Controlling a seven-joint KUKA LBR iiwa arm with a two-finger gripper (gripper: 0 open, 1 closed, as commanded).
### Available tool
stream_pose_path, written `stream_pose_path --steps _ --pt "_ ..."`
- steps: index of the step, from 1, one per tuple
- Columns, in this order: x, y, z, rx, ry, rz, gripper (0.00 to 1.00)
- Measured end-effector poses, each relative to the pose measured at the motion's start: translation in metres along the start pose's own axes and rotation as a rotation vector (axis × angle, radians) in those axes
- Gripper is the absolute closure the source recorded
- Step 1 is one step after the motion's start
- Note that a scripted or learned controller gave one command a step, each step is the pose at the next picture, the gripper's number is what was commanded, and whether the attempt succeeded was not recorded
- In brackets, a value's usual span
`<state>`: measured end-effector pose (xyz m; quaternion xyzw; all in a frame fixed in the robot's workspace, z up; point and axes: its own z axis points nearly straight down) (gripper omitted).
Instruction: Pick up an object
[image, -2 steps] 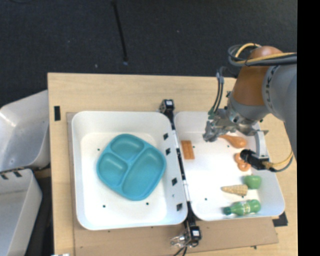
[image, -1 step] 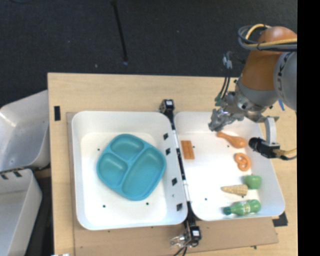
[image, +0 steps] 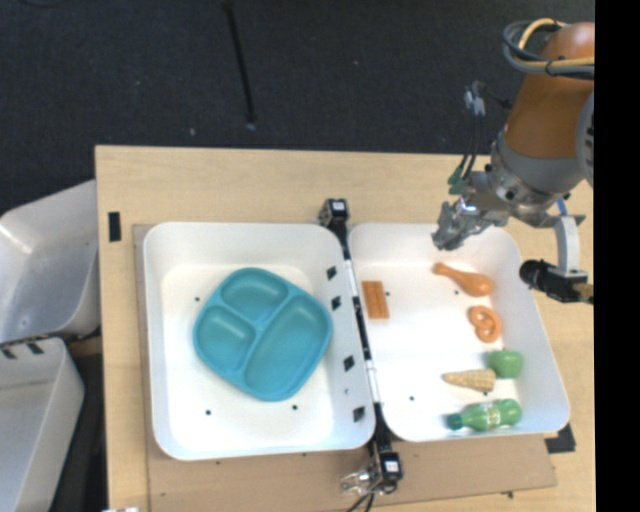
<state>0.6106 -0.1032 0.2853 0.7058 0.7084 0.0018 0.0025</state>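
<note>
Approach step. Gripper (image: 452, 232) hangs over right bin (image: 420, 400) far edge, nothing between fingers; open or clenched, cannot tell. Nearest candidate, orange drumstick toy (image: 466, 277), lies just below gripper near far-right corner. Next move, likely: shift over it, descend, grasp.

Dark floor (image: 300, 70) (carpet-like) behind a wooden bench (image: 125, 350)

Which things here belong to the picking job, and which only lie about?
Job: gripper; right bin with orange drumstick toy, orange pretzel, orange block, cone, green piece, green bottle.
Lying about: left bin, blue divided plate.
</note>
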Motion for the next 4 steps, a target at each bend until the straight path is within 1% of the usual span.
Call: stream_pose_path --steps 1,2,3,4 --pt "0.046 -0.019 0.018 0.006 0.001 -0.001 1.0" --pt "0.1 -0.034 0.015 0.006 0.002 -0.003 1.0" --pt "0.138 -0.055 0.028 0.008 0.0 -0.001 1.0" --pt "0.191 -0.077 0.042 0.007 0.001 -0.002 1.0"
